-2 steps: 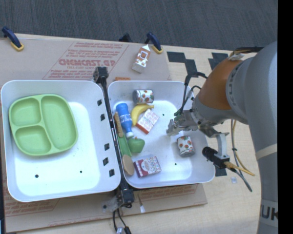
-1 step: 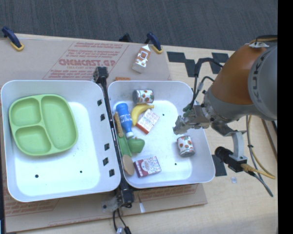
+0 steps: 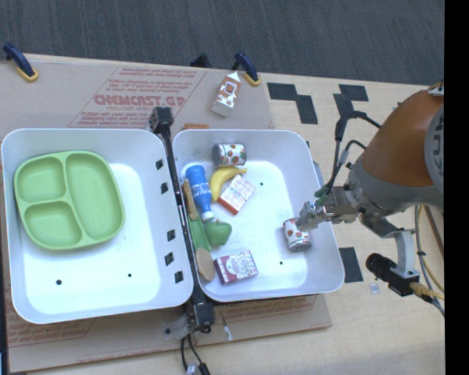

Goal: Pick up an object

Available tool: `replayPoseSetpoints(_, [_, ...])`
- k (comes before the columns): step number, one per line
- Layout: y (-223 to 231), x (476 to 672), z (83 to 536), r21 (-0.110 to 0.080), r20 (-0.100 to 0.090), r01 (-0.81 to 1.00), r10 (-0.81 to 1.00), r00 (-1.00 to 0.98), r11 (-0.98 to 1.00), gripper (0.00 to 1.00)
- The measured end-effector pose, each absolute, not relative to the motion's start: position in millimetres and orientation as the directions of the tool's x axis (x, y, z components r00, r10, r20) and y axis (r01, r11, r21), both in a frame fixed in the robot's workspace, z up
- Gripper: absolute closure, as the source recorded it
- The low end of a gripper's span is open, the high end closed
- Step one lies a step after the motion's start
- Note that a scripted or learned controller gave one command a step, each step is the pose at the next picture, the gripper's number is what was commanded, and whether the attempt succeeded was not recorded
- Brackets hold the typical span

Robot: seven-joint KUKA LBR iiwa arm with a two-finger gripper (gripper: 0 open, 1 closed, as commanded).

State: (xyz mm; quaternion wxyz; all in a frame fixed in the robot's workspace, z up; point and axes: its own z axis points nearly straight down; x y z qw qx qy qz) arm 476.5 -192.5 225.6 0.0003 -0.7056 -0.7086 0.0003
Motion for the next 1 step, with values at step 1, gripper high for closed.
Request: replayPoseSetpoints(1, [-211.4, 540.1, 264.6, 0.002, -0.001, 1.000, 1.000, -0.005, 0.005, 1.00])
